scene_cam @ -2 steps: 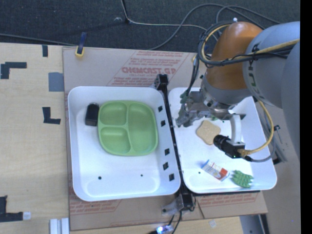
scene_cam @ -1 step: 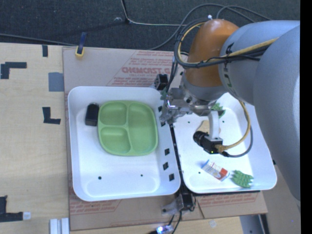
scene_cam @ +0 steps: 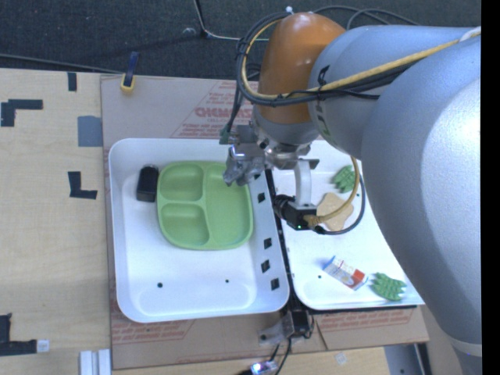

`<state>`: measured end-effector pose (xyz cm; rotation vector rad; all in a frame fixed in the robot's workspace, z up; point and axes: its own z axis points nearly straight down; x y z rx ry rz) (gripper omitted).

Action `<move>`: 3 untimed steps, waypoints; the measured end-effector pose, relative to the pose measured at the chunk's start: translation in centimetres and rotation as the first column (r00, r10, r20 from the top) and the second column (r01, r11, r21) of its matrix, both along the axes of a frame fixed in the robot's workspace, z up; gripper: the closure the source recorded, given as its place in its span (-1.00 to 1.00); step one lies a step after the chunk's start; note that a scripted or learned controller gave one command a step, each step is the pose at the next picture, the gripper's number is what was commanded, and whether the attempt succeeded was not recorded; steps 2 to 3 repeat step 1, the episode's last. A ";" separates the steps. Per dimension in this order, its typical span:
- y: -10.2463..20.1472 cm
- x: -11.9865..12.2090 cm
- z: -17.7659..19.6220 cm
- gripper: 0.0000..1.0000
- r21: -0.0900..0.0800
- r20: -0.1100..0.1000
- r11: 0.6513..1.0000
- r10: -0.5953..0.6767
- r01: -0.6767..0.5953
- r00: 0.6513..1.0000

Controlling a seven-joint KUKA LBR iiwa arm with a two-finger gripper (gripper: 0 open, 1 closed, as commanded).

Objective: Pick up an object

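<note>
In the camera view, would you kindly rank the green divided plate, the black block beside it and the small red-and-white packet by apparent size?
1. Green divided plate, clearly largest.
2. Red-and-white packet and black block look about alike; I would not rank them.

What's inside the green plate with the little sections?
The green divided plate in the left bin shows three bare compartments. The gripper hangs over its upper right corner and covers that bit, so I can't see it. A black block lies beside the plate, outside.
</note>
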<state>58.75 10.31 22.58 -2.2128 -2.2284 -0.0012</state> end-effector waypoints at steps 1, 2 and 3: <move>-0.4 -0.1 0.0 -1.00 -0.002 -0.002 1.000 -0.004 0.004 1.000; -0.4 -0.1 0.0 -1.00 -0.002 -0.002 1.000 -0.004 0.004 1.000; -0.4 -0.1 0.0 -1.00 -0.002 -0.002 1.000 -0.004 0.004 1.000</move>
